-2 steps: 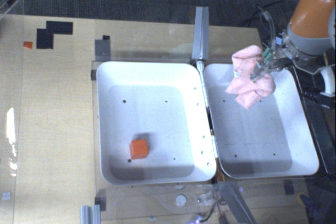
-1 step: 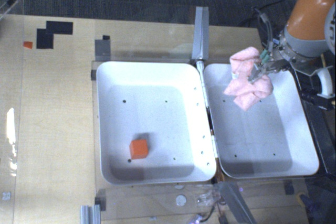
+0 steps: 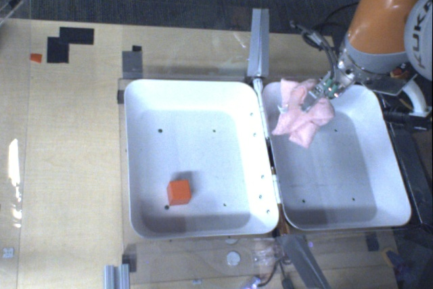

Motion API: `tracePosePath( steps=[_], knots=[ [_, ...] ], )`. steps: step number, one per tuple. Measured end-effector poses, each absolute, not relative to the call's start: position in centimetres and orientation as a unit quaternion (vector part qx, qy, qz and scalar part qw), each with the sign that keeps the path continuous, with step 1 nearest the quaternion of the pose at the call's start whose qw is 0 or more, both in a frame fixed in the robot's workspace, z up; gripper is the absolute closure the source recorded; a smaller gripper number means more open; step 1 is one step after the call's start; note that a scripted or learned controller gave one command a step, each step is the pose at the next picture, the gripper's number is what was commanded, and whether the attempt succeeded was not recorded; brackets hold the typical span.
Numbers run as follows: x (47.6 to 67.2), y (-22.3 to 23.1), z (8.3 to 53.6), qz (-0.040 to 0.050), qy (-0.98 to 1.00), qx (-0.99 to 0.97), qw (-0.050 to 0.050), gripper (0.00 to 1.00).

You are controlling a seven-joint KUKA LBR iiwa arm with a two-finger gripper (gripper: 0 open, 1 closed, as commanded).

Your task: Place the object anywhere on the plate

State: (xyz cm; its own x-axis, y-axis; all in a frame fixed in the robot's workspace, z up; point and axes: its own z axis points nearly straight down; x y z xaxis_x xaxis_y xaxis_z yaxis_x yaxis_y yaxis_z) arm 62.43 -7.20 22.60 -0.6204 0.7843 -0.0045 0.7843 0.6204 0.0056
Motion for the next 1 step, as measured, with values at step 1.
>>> tracePosePath(
  steps=[1],
  knots=[
    [62.99, -1.55, 22.64, 0.0014, 0.969, 0.248, 0.004, 1.0]
  ],
)
